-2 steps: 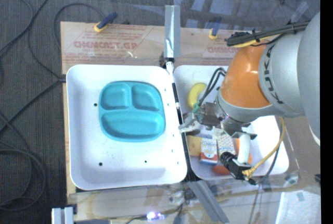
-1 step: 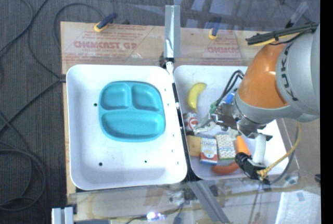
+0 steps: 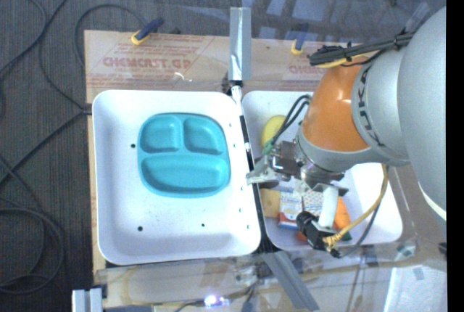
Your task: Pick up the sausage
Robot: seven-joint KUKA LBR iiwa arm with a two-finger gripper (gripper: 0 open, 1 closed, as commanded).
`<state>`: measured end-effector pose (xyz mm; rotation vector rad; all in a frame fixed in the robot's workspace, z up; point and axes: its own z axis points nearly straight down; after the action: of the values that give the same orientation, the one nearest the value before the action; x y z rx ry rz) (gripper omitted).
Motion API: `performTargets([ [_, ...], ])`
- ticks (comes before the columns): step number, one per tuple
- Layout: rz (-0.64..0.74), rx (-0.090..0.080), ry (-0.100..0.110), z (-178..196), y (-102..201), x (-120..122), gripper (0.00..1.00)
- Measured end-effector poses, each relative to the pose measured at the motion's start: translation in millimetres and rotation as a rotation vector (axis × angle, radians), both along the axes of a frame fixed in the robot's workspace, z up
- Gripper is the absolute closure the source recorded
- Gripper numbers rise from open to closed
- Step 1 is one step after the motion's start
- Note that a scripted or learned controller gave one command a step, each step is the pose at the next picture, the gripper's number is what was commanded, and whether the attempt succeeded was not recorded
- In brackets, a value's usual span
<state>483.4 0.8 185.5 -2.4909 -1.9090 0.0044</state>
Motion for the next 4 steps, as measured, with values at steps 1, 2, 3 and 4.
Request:
performTargets([
  [1, -0.336, -0.004, 0.002, -3, -3, -1, 0.0],
  [2, -0.248, -0.006, -0.001, 74, 3, 15, 0.0],
  [3, -0.325, -0.004, 0.002, 9, 64, -1, 0.0],
  [4, -0.501, -0.007, 0.004, -47, 184, -2, 0.0],
])
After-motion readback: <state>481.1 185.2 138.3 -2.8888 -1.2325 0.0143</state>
